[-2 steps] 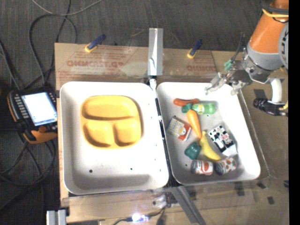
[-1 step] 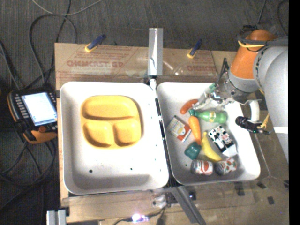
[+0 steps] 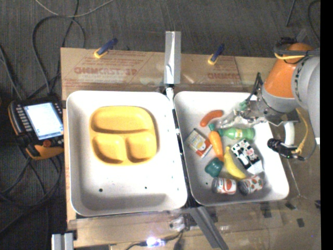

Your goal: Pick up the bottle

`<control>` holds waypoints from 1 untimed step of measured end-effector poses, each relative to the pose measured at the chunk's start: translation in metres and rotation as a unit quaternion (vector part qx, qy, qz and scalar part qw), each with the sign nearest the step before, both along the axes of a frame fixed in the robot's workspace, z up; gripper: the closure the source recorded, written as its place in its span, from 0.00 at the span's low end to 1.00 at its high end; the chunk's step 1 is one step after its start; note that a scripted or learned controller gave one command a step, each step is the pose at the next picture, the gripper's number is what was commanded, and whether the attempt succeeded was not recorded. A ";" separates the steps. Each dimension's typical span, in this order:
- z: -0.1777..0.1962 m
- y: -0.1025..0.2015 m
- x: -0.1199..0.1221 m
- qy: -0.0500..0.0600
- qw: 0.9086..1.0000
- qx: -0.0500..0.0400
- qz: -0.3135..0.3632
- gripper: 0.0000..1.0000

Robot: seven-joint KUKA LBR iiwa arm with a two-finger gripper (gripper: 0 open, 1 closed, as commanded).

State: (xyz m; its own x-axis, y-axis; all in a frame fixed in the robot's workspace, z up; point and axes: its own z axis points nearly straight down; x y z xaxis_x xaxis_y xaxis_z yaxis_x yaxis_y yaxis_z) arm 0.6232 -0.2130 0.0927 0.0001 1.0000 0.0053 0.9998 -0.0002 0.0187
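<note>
Overhead, two white bins: the left bin (image 3: 78, 191) holds one yellow tray (image 3: 124, 134). The right bin (image 3: 278, 189) holds one green bottle (image 3: 238, 133), one carrot (image 3: 216, 144) and one banana (image 3: 233, 165). The claw (image 3: 245, 111) hangs just above the bottle; its opening cannot be told.

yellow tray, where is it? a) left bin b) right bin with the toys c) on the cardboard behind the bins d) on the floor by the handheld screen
a: the yellow tray lies flat in the left bin, while the bottle, carrot and banana lie in the right bin.
</note>
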 end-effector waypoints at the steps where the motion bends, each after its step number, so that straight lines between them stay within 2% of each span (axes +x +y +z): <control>1: 0.000 0.005 -0.033 0.001 1.000 -0.004 -0.002 0.00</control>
